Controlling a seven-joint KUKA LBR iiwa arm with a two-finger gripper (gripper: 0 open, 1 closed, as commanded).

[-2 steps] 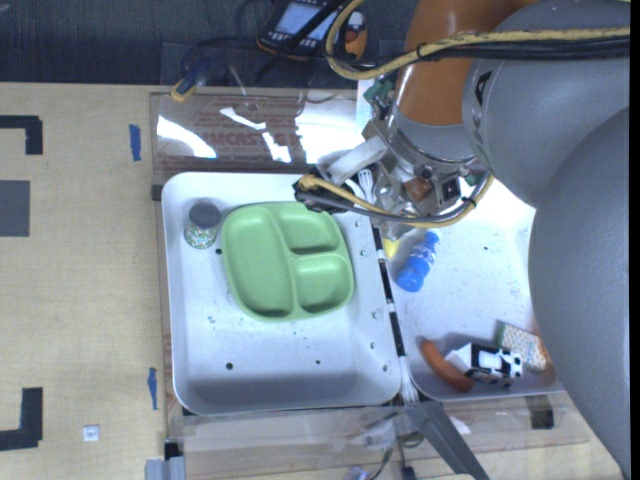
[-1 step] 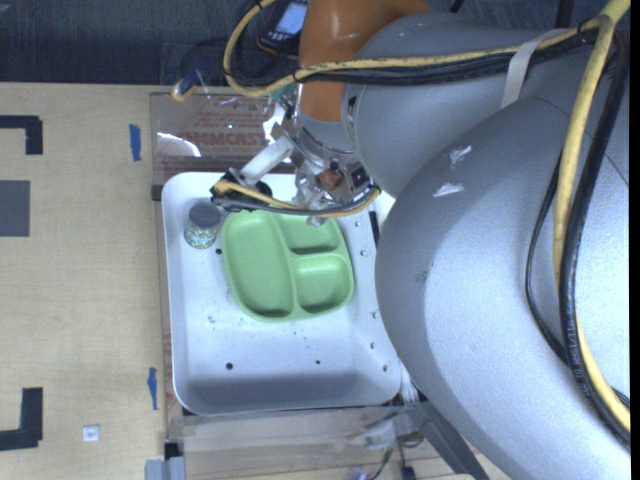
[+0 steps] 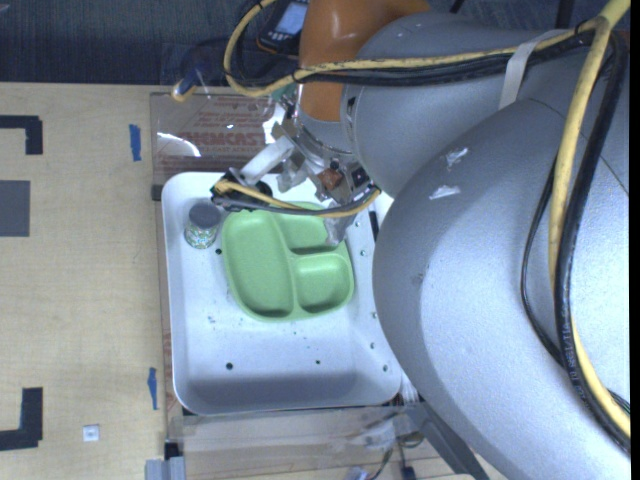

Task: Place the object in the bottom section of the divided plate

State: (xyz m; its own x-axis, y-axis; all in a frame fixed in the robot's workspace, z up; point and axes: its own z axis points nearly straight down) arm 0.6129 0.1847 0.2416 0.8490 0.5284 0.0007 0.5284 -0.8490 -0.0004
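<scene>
Gripper: the gripper (image 3: 318, 183) sits low over the 12 o'clock rim of the divided plate (image 3: 288, 265); its tips are lost among cables and wrist hardware, so I cannot tell if it is released, clenched or carrying anything.
Object: a small round jar (image 3: 203, 225) with a dark lid stands in the white bin (image 3: 270, 368), just beside the plate at its 10 o'clock.
Plate: green, 3 sections, all bare.
Risk 1: a descent here would meet the plate rim, not the jar, and could tip or shove the plate.
Risk 2: the yellow cable (image 3: 290, 204) trailing near the jar may knock it over.
</scene>
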